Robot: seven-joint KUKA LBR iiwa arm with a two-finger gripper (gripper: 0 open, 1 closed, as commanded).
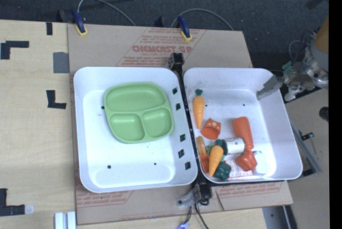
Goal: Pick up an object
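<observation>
The right bin (278, 132) holds several toy foods. A carrot (198, 108) lies by the divider, with a small red piece (211, 127) below it. To the right is an orange-red bottle shape (242, 129). Nearer the front are a white cylinder (234, 146), a second carrot (215, 158), a red piece (246, 160) and a dark green piece (222, 170). My gripper (270, 89) hangs over the right bin's far right rim, apart from all the toys and above them. Nothing shows in it.
The left bin (88, 116) holds a green divided plate (140, 112). Both bins rest on a cardboard sheet (160, 46) held by two clamps at the back. Cables run across the dark floor behind. The arm's wrist (310, 70) sits beyond the right bin.
</observation>
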